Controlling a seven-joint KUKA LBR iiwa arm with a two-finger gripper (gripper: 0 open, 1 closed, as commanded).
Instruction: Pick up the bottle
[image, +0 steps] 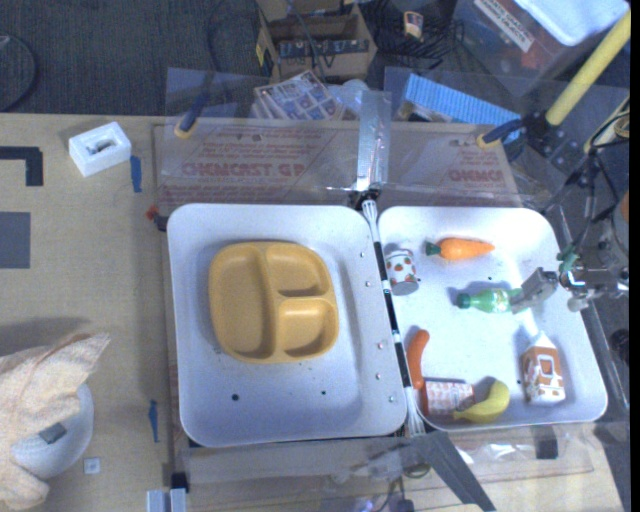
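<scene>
The green bottle (488, 299) lies on its side in the right bin (540, 225), a little right of that bin's middle. Its long axis runs nearly left to right across the frame, with the narrow dark cap end toward the left and the wider end toward the right.

The gripper (538, 287) comes in from the right edge of the frame and sits just beside the bottle's right end, close enough that it seems to touch. Whether it is clenched or released cannot be told from this angle, and nothing shows the bottle gripped.

Around the bottle in the same bin: an orange carrot (459, 248) above it, toward the upper middle of the bin; a small white can with red spots (402, 270) to the upper left, beside the bin's left wall; a small carton with a brown label (542, 371) at the lower right; a yellow banana (483, 400) along the bottom; a flat red packet (444, 392) touching the banana's left end; and an orange pepper (417, 355) standing against the left wall.

The left bin (195, 330) holds a yellow divided tray (272, 300) lying flat, slightly upper left of that bin's middle.
</scene>
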